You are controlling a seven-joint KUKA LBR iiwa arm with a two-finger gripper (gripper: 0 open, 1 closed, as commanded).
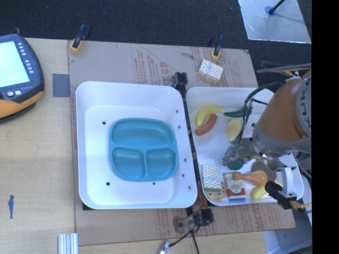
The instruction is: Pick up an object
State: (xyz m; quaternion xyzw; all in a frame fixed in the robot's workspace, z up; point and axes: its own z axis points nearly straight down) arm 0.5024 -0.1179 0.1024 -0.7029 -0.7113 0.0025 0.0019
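Near edge of the right bin (pixel 296 192): small printed box (pixel 212 177) at the near-left corner, a second carton (pixel 235 188) just right of it, then a tan drumstick-shaped toy (pixel 253 178) and a yellow piece (pixel 258 193) at the near rim. All look like light play-food items; plastic ones probably stiff and somewhat slick, cartons light and crushable.

End effector (pixel 237 156) sits low in the middle of this bin, just far of the drumstick. Cannot tell whether it is wide or narrow, or whether anything is in it; the wrist and arm (pixel 283 115) cover it from above.

Further in: yellow banana-like toy (pixel 206 111) with a red sausage (pixel 206 124) lying against it, a yellow lump (pixel 233 129) to their right, a green piece (pixel 233 112) partly under the cable.

Judgement: the drumstick is the nearest candidate; grip across its narrow shaft, not the rounded head, which would likely slip.

Left bin (pixel 85 142) holds a blue divided plate (pixel 143 147). Far on the worktop (pixel 37 157), a small patterned box (pixel 211 70) lies outside the bins.

Hidden: the right bin's right part under the arm.
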